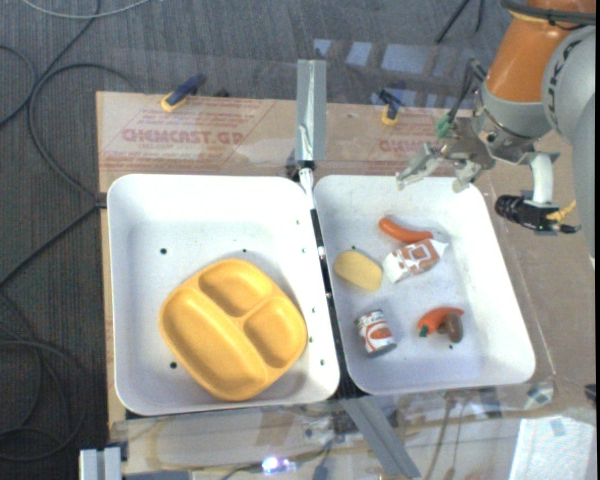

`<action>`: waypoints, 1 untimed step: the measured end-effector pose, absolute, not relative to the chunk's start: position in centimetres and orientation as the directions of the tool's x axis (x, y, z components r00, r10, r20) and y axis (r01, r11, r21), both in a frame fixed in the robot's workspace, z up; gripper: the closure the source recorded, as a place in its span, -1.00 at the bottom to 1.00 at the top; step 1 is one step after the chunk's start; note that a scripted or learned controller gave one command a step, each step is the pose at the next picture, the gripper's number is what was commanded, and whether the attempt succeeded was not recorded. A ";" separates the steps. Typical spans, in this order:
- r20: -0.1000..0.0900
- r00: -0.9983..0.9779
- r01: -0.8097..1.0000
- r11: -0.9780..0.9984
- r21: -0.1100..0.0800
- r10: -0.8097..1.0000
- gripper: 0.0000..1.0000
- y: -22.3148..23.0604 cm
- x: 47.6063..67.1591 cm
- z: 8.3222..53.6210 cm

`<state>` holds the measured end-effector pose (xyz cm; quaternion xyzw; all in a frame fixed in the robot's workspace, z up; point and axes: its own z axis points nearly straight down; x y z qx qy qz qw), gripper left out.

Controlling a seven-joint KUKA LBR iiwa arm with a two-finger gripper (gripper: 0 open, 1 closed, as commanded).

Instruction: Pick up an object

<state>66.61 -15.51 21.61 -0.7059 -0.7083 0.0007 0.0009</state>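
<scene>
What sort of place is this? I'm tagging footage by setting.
Probably a robotics lab test bench: a robot arm reaches over two white bins clamped to a board, with loose cables across grey carpet.

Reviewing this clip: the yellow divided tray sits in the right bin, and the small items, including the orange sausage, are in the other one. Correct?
Not quite. The camera view shows the yellow divided tray in the left bin. The small items, including the orange sausage, lie in the right bin. The gripper hangs over the right bin's far edge.
</scene>
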 end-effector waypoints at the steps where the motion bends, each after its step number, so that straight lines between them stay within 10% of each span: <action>1: 0.001 -0.035 0.999 0.035 -0.001 0.999 -1.00 -14.6 61.3 9.3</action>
